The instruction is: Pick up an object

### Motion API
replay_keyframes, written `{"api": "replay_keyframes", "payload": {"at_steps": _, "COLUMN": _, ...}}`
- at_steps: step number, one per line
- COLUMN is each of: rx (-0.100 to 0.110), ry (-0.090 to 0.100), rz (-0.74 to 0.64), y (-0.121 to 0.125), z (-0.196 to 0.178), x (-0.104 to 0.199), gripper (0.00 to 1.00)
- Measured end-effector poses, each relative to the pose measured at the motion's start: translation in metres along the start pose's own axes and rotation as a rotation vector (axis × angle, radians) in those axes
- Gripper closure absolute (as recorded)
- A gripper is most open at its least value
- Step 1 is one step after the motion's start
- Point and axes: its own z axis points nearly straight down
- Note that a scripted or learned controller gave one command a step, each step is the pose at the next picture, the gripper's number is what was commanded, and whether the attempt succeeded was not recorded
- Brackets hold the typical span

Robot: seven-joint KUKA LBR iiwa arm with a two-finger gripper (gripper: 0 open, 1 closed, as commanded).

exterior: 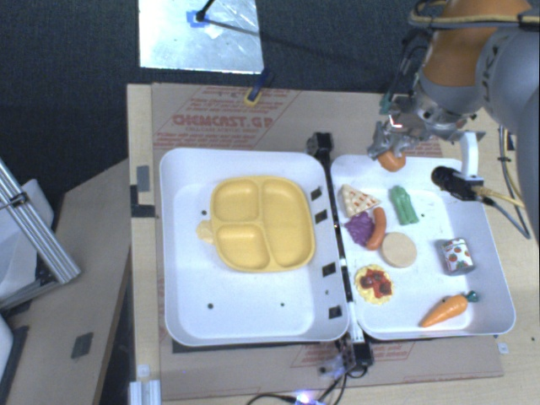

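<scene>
Up at the far edge of the right bin, the gripper hangs with a small orange ball-like thing pinched between its fingers, lifted above the bin's far left corner. The grey arm with its orange band comes in from the right.

Down in the right bin, a pizza slice lies near the far left corner. Just beside it are a purple bunch and a red sausage, which touch each other. A green piece lies a bit to the right of them. A tan round cookie sits right by the sausage's near end. A little plate of spaghetti is closer to the near edge. A red and white box sits by the right edge, and a carrot lies in the near right corner.

The left bin holds a yellow tray with three parts
</scene>
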Motion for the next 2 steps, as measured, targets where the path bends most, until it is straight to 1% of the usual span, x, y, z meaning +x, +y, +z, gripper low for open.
{"api": "replay_keyframes", "payload": {"at_steps": 1, "rx": 0.003, "ry": 0.0, "rz": 0.001, "y": -0.009, "z": 0.005, "x": -0.001, "gripper": 1.0}}
{"api": "replay_keyframes", "payload": {"at_steps": 2, "rx": -0.001, "ry": 0.001, "rz": -0.004, "y": -0.001, "z": -0.001, "x": 0.011, "gripper": 1.0}}
